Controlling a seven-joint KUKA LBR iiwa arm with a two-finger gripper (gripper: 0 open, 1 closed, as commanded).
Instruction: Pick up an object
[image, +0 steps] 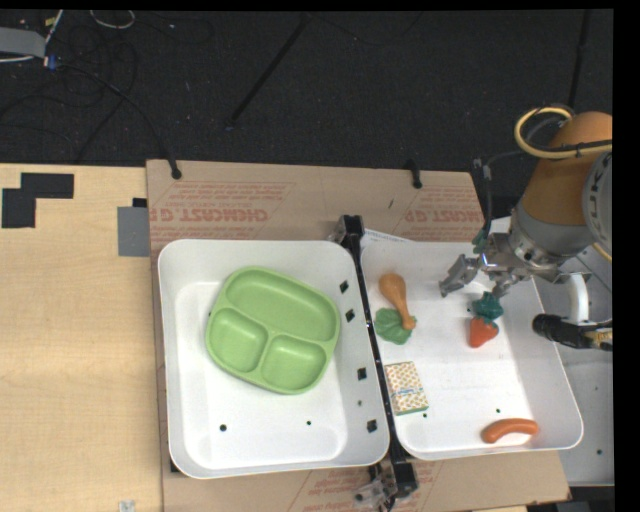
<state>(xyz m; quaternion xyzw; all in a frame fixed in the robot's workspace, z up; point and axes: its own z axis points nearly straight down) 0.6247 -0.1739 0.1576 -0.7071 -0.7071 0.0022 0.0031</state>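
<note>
The gripper (478, 282) hangs with its fingers spread and nothing between them, just above the toy strawberry (483, 329), which sits upright directly below in the right bin (545, 400).

Pale wood-grain counter (75, 350) with black rectangular markers (35, 195) and a grey patch (131, 230) at left. A brown printed cardboard sheet (300, 200) lies on it. Beyond, dark floor (300, 80) crossed by thin black cables (130, 95); lighting even.
</note>
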